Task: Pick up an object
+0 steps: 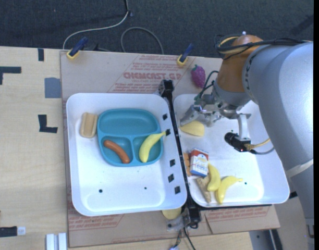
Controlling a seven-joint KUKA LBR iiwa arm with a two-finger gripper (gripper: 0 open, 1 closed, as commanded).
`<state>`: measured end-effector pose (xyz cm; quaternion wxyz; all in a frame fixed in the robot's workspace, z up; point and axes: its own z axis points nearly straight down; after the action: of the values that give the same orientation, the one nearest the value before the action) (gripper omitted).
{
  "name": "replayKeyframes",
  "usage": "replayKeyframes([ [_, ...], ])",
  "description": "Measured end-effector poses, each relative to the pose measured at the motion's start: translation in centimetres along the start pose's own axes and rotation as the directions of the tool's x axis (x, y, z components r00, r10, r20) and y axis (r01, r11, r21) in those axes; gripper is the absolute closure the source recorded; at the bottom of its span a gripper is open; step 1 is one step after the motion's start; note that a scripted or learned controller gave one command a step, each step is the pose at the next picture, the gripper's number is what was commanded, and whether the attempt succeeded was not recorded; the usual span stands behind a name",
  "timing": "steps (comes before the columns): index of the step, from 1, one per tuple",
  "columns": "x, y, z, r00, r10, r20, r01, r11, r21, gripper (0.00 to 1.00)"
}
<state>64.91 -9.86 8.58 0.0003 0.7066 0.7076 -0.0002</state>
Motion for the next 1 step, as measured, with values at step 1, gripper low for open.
replayKeyframes([
  [1, -0.98, 0.94, 0.00, 1.000, 0.000, -0.001, 0.000, 1.000, -0.002, 0.00],
])
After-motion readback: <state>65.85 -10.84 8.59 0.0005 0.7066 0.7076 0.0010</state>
